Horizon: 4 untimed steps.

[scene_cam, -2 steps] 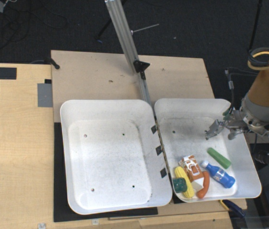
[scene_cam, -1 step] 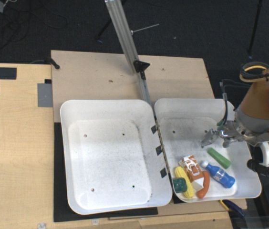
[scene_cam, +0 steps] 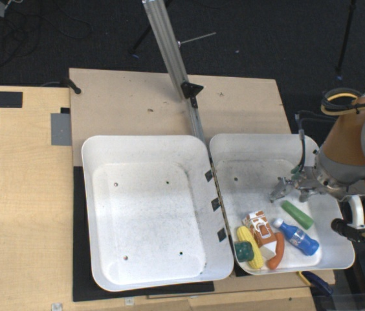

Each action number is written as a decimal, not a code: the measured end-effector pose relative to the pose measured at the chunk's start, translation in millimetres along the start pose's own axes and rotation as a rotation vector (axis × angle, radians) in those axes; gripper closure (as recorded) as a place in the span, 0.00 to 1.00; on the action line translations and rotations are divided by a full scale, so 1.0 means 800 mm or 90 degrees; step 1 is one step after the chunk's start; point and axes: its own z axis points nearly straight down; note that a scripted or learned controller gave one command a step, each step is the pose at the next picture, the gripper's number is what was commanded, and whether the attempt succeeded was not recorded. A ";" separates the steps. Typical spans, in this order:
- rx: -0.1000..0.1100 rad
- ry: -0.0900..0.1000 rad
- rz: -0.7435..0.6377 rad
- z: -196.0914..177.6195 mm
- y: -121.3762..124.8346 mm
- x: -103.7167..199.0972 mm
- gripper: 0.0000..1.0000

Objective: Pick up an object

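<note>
Grey gripper over right bin — fingers unclear, arm cropped.

The robot arm shows a rounded orange band above a grey wrist section, its surface smooth and slightly glossy. A pale grey or white housing edge curves beside the orange shell at the frame's right side. Yellow and black cables loop above the band, and a thin dark cable runs down along the arm's left flank toward the wrist. Below the grey section sits the gripper, a compact assembly of dull silver metal with angular brackets and slim linkages. A white bracket and a black fitting hang off the wrist's lower right side.
</note>
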 end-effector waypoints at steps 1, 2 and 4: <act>0.000 0.000 0.002 -0.013 0.000 -0.001 1.00; -0.002 -0.001 0.001 -0.066 0.000 -0.005 1.00; -0.004 -0.002 -0.002 -0.203 -0.003 -0.003 1.00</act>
